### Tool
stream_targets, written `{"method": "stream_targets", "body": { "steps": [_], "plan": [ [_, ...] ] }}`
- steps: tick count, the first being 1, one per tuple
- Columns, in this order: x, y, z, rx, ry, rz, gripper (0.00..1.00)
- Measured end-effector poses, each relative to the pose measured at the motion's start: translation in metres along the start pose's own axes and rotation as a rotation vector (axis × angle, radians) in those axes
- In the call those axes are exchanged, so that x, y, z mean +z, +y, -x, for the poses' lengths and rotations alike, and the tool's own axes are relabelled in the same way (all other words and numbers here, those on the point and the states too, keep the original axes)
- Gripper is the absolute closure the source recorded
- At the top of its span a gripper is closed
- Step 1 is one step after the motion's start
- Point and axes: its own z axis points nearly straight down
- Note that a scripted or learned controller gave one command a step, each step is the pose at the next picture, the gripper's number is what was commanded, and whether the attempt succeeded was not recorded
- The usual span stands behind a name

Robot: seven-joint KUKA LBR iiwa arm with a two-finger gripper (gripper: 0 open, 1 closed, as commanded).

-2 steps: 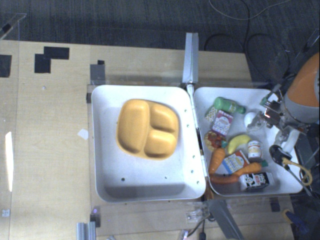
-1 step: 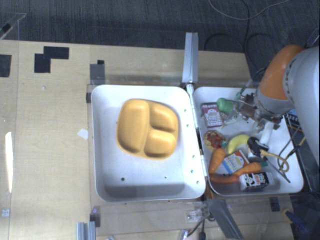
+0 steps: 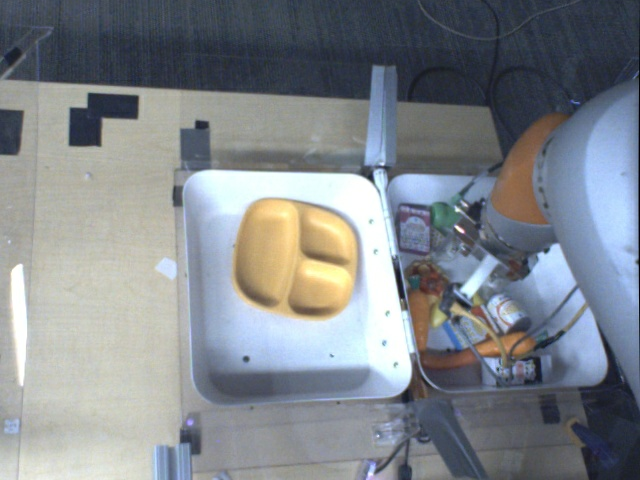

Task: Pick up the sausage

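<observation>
No legible text, brand, number or sign is present. The small dark red packet (image 3: 413, 226) in the right bin (image 3: 590, 363) carries a pale printed panel, too small to read. The round can (image 3: 507, 313) beside the clutter bears a label, likewise blurred beyond reading.

The bench (image 3: 90, 298) has a pale wooden top with some black square marks (image 3: 100, 116) near its far left edge. Behind it lies a dark grey carpet floor (image 3: 250, 23), where a thin cable (image 3: 480, 13) makes a loop. Light is soft and even.
</observation>
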Motion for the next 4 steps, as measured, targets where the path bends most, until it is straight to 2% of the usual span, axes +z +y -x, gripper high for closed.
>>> {"method": "stream_targets", "body": {
  "steps": [1,2,3,4],
  "plan": [
    [0.0,-0.001,-0.002,0.163,0.003,0.001,0.0],
    [-0.009,0.038,-0.006,0.527,-0.009,-0.009,0.0],
    [-0.016,0.038,-0.008,0.514,-0.011,-0.012,1.0],
    [-0.016,0.038,-0.008,0.514,-0.011,-0.012,0.0]
  ]
}}
